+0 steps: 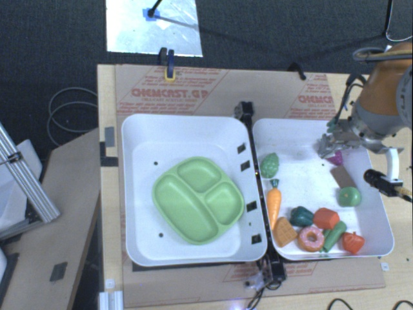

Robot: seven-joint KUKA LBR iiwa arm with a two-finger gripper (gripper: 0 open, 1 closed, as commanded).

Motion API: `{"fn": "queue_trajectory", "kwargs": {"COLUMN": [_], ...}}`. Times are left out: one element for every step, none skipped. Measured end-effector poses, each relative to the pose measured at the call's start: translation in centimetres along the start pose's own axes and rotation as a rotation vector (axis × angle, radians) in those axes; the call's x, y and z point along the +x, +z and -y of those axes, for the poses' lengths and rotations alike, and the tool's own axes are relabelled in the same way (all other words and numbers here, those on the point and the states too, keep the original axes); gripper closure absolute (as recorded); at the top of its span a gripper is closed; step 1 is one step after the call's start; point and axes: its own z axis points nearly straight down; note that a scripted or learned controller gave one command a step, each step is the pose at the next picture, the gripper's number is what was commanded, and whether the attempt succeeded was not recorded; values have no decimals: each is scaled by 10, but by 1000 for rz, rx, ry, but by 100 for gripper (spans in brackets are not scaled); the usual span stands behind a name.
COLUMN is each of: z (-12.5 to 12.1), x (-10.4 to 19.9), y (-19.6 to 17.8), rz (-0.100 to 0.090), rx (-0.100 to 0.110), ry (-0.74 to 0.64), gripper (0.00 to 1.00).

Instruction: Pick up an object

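The right bin [303, 173] holds several toy foods. Among them are a green leafy piece [269, 165], a carrot [274, 203], a brown block [342, 175], a green ball [349, 196], a red tomato [326, 217] and a pink donut [312, 238]. My gripper [331, 146] hangs low over the bin's far right part, directly over a small purple piece [336, 155]. The wrist hides most of that piece, and I cannot tell whether the two are touching.
The left bin [142, 141] holds a green divided plate [198, 199]. A dark teal piece [301, 216], an orange wedge [284, 232], a green cucumber [333, 236] and a red pepper [353, 242] crowd the right bin's near edge. A black clamp [245, 110] sits between the bins.
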Motion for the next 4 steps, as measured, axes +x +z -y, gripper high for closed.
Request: {"fn": "queue_trajectory", "kwargs": {"z": [3, 2, 2, 6], "x": [1, 1, 50, 105], "y": [-64, -85, -95, -82], "rz": [1, 0, -3, -3], "rx": [-1, 2, 3, 6], "ry": [0, -1, -4, -5], "gripper": [100, 100, 100, 100]}}
